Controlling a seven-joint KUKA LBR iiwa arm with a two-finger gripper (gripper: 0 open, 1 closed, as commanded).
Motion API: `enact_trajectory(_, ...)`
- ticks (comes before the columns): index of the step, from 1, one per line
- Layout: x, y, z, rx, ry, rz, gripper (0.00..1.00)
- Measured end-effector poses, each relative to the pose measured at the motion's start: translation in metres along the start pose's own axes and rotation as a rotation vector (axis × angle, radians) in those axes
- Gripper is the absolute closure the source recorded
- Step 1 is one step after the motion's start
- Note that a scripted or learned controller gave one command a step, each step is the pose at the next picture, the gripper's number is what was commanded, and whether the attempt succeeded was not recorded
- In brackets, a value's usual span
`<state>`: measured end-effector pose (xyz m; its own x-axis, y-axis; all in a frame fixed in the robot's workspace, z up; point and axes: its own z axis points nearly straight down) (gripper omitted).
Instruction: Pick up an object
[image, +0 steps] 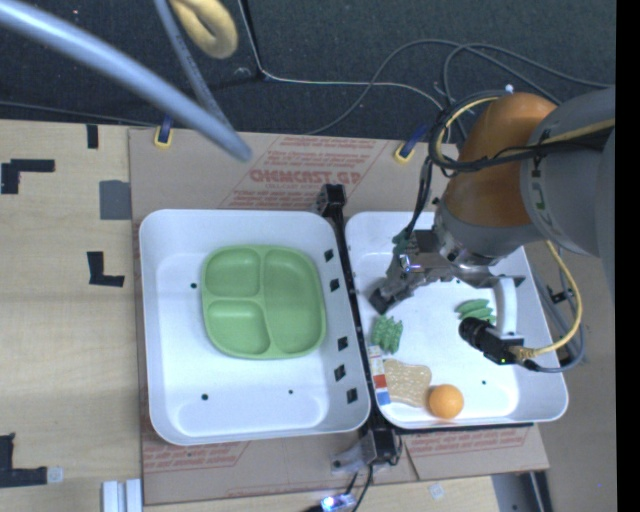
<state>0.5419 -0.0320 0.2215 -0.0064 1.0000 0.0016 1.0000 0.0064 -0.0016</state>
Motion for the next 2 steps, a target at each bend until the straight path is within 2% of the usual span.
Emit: enact_trajectory(2, 0.109, -0.034, -0.013, 0.001, -0.001, 0.001, 1.00)
